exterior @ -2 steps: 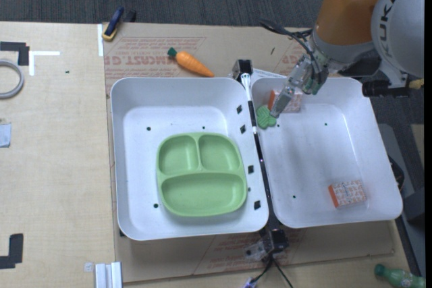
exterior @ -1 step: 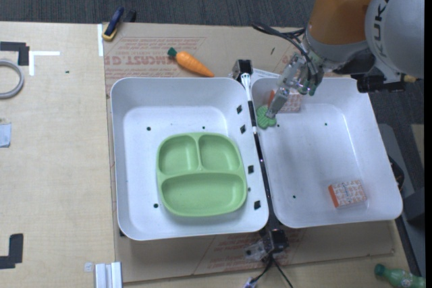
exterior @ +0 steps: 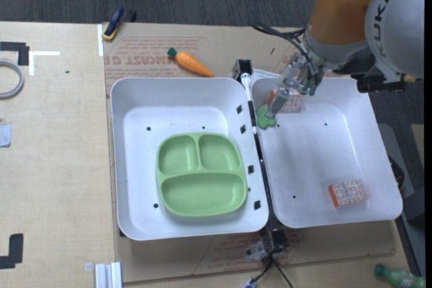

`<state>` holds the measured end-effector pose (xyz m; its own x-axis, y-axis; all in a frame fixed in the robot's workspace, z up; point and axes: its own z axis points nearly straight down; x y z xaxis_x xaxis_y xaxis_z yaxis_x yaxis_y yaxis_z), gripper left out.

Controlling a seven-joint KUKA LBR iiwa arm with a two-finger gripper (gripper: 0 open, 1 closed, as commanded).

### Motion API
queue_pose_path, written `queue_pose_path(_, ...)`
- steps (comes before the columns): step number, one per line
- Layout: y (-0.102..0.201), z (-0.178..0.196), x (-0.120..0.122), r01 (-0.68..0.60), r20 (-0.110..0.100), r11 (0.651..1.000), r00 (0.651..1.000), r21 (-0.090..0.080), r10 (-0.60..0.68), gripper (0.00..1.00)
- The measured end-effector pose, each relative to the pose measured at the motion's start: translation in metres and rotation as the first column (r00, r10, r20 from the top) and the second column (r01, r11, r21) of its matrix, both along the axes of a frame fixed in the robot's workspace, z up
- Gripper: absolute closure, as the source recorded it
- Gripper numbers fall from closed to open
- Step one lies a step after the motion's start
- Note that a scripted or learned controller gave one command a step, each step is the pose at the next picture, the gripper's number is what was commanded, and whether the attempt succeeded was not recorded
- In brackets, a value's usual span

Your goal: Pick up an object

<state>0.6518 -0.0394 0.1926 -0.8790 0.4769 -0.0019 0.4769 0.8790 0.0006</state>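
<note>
My gripper (exterior: 273,110) reaches down into the far left corner of the right bin (exterior: 378,145). Its tip is right at a small green object (exterior: 264,119) that lies against the bin's left wall. I cannot tell whether the object is gripped or only touched. A small orange and white piece (exterior: 291,102) shows just behind the gripper. An orange and white patterned box (exterior: 347,193) lies near the front right of the same bin. In the left bin (exterior: 135,111) rests a green divided plate (exterior: 201,174).
A toy carrot (exterior: 191,62) lies on the cardboard behind the left bin. A blue and yellow tool (exterior: 113,23) is at the far edge, and a green bottle (exterior: 398,274) is at the front right. Clamps (exterior: 243,69) join the bins.
</note>
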Motion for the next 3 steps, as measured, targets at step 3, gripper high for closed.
queue_pose_path(3,0.0000,0.0000,0.0000,0.000,0.000,1.000,1.000,0.000,0.000,0.00)
